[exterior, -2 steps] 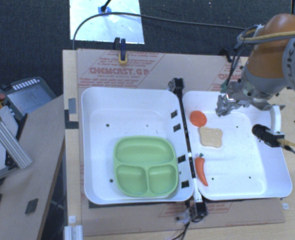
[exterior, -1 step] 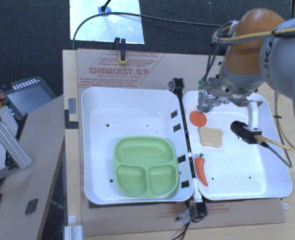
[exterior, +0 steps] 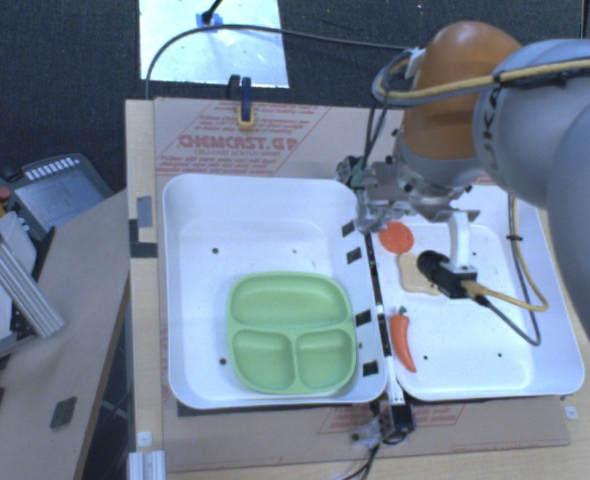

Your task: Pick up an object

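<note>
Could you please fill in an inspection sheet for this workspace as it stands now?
Surface: left bin and right bin, both white, side by side on a printed board.
Job's things: carrot, red disc and pale slice, all in the right bin.
Clutter: green tray in the left bin.
Grippers: pincer near the divider, beside the red disc; whether it holds anything cannot be told.
Cables: dark cable arcs behind the bins.
Surroundings: clamp, metal sheet, side table with rail.
</note>
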You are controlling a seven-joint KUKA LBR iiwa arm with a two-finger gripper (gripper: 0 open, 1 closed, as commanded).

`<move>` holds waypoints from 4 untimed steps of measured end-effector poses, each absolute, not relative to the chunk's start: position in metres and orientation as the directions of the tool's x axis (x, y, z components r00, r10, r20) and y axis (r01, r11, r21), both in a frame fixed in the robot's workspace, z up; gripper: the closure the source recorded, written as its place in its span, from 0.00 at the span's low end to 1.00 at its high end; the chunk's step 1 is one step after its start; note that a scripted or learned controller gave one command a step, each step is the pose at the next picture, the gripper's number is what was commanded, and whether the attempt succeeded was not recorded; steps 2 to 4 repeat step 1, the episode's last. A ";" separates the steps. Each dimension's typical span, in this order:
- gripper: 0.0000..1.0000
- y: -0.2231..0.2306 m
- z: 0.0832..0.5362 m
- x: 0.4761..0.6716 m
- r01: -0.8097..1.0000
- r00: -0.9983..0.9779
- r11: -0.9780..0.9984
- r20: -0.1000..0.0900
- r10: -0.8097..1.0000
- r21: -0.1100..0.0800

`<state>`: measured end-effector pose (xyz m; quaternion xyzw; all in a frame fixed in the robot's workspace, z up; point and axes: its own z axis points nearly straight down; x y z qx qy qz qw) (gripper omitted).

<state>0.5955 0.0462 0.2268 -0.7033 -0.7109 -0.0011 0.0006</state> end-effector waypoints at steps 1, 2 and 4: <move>1.00 0.101 0.235 0.587 1.000 -0.011 0.011 0.003 1.000 0.002; 1.00 0.101 0.235 0.587 1.000 -0.011 0.011 0.003 1.000 0.002; 1.00 0.101 0.235 0.587 1.000 -0.011 0.011 0.003 1.000 0.002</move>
